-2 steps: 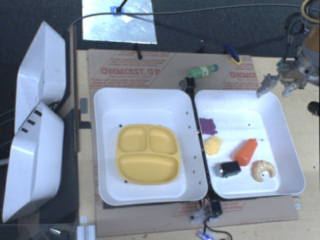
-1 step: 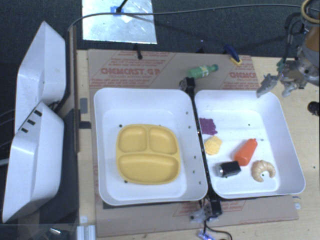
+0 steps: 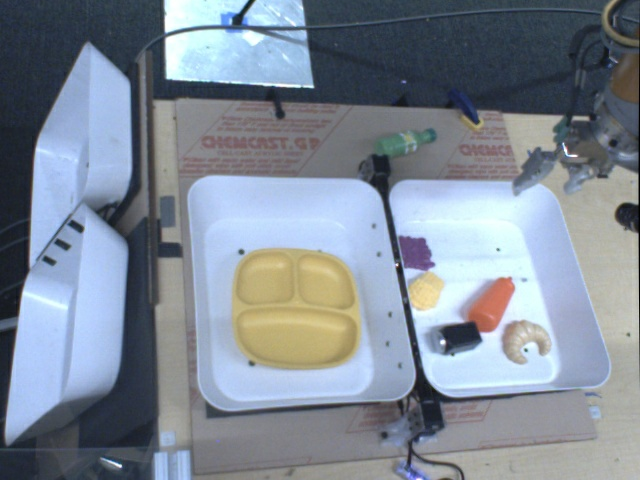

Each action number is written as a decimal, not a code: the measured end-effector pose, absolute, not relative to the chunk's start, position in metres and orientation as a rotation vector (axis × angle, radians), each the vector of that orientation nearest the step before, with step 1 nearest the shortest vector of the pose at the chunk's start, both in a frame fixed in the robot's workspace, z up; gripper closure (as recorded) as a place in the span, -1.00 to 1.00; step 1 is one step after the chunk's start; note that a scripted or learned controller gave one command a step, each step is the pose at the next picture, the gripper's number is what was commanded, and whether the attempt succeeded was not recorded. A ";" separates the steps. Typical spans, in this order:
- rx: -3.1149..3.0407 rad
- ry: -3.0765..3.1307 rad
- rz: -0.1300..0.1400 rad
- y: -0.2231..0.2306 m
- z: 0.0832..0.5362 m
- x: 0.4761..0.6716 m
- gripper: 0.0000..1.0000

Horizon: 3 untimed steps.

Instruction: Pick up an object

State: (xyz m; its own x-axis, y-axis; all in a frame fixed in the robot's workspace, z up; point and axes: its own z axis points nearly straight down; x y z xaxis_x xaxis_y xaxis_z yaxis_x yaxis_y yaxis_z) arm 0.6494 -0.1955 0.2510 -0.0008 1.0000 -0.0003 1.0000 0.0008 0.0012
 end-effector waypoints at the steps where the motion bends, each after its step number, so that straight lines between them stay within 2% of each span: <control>1: 2.220 2.222 0.001 -0.195 0.251 0.649 -1.00; 3: 2.220 2.222 0.001 -0.195 0.251 0.649 -1.00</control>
